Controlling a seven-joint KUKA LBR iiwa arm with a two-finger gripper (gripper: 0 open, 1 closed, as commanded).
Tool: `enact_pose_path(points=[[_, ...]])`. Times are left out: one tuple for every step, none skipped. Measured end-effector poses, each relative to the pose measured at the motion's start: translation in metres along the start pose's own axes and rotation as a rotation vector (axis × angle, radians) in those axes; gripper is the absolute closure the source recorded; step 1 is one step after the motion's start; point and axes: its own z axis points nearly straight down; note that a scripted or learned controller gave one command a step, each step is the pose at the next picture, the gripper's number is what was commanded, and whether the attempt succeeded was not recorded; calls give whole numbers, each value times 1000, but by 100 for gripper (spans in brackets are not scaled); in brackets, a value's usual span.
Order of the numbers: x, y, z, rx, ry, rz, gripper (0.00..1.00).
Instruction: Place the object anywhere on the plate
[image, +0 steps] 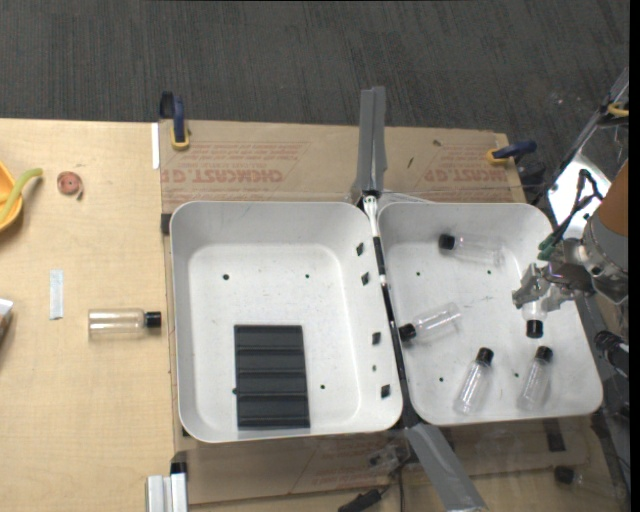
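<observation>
Nearest the camera, in the left bin (185, 330), a dark ribbed plate (270, 377) lay flat toward the front wall, with nothing on it. In the right bin (420, 405), two clear bottles with black caps, the front left bottle (470, 384) and the front right bottle (536, 380), lay near the front edge, apart from each other. A little farther back, a third bottle (432, 324) lay on its side close to the divider between the bins. Level with it, the gripper (537, 300) reached in from the right over the right bin's right side; a small black cap (534, 327) showed just beneath it, and whether the gripper was grasping anything could not be told. Beyond that, a fourth bottle (470, 248) lay near the bin's back wall. On the wooden table (90, 400) to the left, a spare bottle (120, 320) lay on its side. Farthest back, brown cardboard (260, 165) lay under both bins.
</observation>
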Motion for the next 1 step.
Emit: enact_pose_path(points=[[0,0,0,-1,0,0,0]])
